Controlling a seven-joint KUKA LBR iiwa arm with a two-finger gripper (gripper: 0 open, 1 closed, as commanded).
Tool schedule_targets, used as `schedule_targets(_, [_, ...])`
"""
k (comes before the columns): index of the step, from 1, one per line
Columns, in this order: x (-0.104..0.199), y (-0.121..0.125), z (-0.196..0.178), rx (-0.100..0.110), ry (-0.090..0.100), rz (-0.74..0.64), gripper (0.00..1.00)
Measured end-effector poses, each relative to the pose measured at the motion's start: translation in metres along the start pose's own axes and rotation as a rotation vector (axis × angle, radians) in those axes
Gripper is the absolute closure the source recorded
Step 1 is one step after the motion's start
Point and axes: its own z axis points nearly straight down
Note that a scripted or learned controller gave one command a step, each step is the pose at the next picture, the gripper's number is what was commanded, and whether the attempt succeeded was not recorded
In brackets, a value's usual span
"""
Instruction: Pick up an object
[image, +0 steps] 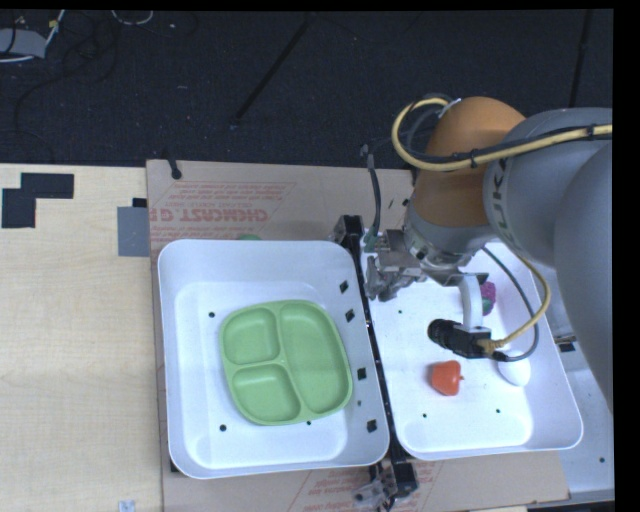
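Counter (70, 350) of pale wood, a printed cardboard sheet (250, 210) on it, two shallow white bins side by side on the sheet. Left bin (190, 400) holds one green three-compartment plate (283, 360), lying flat near centre and turned a little off square; nothing in its wells. Right bin (470, 425) has the loose pieces: a small red-orange object (446, 377) just off centre toward 7 o'clock, a small purple item (487, 293) toward 12 to 1 o'clock and partly hidden by robot parts, and a pale rounded thing (514, 372) toward 4 o'clock, too washed out against the bin floor to name. All three sit apart from one another, which leaves room for a straight descent on any of them. Grey arm (560, 220) enters from 3 o'clock, its orange band (470, 130) above the wrist. Pincer (385, 280) sits over the right bin's 10 o'clock corner, close to the wall shared with the left bin. Cannot tell whether it is spread or pressed together; the wrist body covers it from this angle, and nothing can be seen gripped. My reading: no pick made yet. Likeliest target is the red-orange object, lying toward 5 o'clock from the pincer, in the open, well clear of the walls. Risk: a small rounded piece may roll or squirt out on closing, and a descent this near the wall would find only bare floor.
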Motion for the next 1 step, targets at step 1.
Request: schedule_targets(1, [0.0422,-0.0302,-0.0138,0.000,0.000,-0.001,1.00])
